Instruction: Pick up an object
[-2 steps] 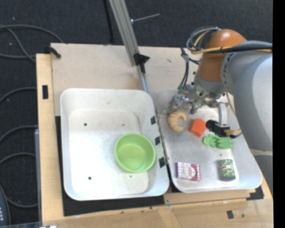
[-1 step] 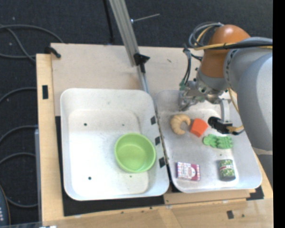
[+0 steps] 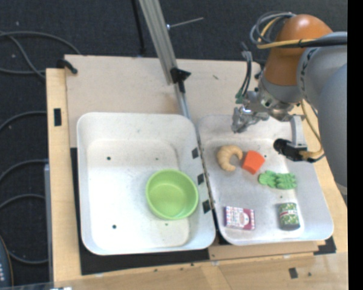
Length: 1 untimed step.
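Note:
My gripper hangs over the far edge of the right bin, above and a little right of a tan croissant. Nothing shows between its fingers. An orange block lies just right of the croissant. A green leafy toy sits further right. Toward the bin's near edge lie a pink and white packet and a small green can.
The left bin holds a green bowl near its right wall. A slanted metal pole rises behind the bins. A black clip hangs off the arm over the right bin's far right side.

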Each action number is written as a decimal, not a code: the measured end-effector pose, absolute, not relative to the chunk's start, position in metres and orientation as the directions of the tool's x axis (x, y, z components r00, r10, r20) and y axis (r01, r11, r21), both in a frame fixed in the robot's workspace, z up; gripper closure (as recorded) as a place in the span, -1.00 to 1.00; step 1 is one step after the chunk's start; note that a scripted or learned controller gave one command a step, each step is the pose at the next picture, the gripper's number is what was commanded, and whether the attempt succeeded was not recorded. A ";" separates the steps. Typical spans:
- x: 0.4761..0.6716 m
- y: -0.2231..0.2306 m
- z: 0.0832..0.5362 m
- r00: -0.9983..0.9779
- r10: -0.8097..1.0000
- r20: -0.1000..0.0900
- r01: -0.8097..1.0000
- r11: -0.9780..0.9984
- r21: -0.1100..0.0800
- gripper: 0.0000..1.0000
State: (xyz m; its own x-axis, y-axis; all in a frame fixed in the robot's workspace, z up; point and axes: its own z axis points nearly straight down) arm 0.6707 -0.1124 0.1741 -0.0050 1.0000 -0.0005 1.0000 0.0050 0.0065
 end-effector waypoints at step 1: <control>0.682 -0.113 0.225 -0.005 1.000 -0.001 1.000 0.005 0.008 1.00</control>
